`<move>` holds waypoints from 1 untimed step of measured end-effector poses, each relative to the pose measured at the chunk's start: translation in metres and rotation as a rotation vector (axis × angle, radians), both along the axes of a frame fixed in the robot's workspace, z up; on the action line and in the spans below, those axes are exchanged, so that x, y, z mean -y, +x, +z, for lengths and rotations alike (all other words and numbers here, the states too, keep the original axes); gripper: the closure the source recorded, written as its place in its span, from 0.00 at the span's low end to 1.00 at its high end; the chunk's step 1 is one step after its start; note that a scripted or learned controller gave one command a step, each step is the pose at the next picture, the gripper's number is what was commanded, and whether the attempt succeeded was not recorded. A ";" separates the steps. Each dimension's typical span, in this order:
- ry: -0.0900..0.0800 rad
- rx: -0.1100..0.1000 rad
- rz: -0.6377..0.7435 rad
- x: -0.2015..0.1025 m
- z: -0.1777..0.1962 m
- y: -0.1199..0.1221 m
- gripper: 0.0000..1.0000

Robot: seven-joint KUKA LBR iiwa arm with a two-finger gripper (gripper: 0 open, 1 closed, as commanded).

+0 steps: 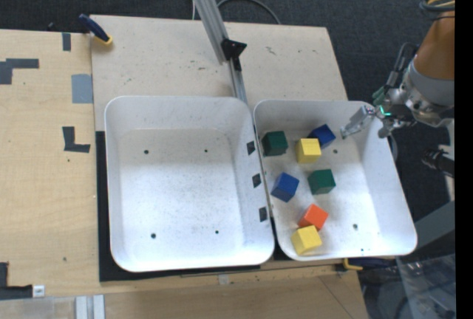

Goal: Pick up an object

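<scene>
Camera view, inventory. Right bin [384,184] holds 7 cubes: green cube [275,142], yellow cube [309,150], blue cube [322,135] at frame centre-right; second blue cube [284,186], second green cube [321,181] mid bin; orange cube [315,217], second yellow cube [306,239] lower. Left bin [118,162] alongside. Gripper [363,121] at bin's upper-right rim, near blue cube, nothing seen betw. fingers; open/shut state: can't tell, too small. Handling est.: cubes light, rigid, flat-sided; take by opposite faces. Arm [436,66] cut off at right edge.
</scene>
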State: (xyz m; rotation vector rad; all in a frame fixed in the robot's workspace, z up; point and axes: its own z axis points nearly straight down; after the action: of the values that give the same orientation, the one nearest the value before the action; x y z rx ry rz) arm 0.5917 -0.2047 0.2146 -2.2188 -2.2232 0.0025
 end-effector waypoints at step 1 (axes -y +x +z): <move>0.001 -0.004 0.000 -0.004 -0.046 0.006 0.00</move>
State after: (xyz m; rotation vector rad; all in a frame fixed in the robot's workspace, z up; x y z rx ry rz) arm 0.5974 -0.2008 0.1682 -2.2161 -2.2211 0.0056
